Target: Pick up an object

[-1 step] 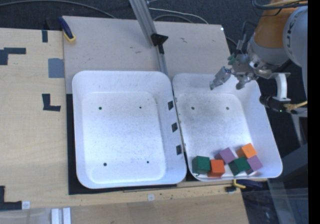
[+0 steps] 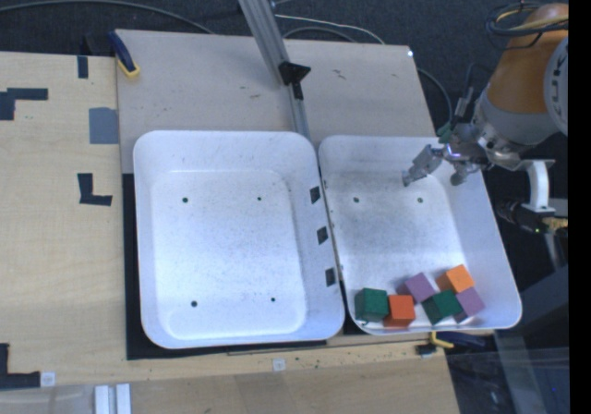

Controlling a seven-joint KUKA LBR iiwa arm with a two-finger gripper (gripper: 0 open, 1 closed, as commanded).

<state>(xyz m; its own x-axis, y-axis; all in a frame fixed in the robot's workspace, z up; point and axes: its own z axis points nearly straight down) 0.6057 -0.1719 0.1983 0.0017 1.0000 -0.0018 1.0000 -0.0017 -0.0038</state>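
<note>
Several small blocks lie bunched at the near edge of the right bin [image 2: 369, 218]: a dark green block [image 2: 372, 302], an orange block [image 2: 401, 309], a purple block [image 2: 419, 286], another green block [image 2: 442, 307], a second orange block [image 2: 458, 278] and a purple block [image 2: 470, 301]. My gripper [image 2: 434, 168] hangs over the far right part of that bin, well away from the blocks. Its two fingers are spread open, with nothing between them.
The left bin [image 2: 226, 237] sits beside the right one. A slanted metal pole [image 2: 263, 19] rises from the gap between the bins at the back. Cables trail across the dark floor behind the bench.
</note>
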